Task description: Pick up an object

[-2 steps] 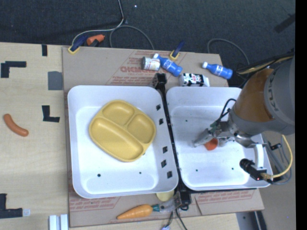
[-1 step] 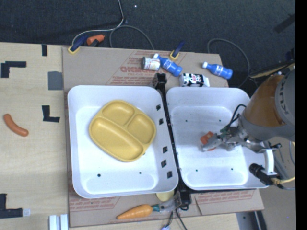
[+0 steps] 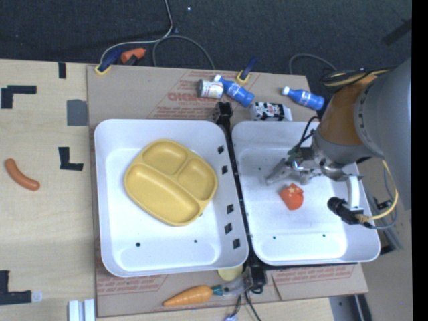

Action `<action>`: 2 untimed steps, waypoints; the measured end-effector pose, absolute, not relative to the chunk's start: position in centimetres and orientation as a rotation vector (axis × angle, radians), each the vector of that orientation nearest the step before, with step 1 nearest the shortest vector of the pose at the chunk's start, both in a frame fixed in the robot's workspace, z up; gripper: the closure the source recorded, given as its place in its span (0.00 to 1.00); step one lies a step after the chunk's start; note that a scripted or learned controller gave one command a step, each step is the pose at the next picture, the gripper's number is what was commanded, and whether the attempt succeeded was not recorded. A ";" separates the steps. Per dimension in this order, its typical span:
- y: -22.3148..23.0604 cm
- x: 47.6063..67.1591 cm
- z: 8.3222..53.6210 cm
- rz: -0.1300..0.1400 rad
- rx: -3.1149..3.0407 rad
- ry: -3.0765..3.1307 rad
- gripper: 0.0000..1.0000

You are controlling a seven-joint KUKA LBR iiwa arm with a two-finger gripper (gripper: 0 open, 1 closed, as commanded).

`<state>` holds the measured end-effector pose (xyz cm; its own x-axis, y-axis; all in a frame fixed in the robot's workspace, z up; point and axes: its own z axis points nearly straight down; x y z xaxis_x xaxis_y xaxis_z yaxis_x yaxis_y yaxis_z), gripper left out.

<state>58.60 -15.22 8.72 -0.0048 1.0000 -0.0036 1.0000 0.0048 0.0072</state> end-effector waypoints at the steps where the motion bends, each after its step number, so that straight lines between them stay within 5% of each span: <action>1: -14.6 54.3 8.8 0.006 2.213 2.215 0.00; 2: -14.7 54.4 9.8 0.004 2.212 2.213 1.00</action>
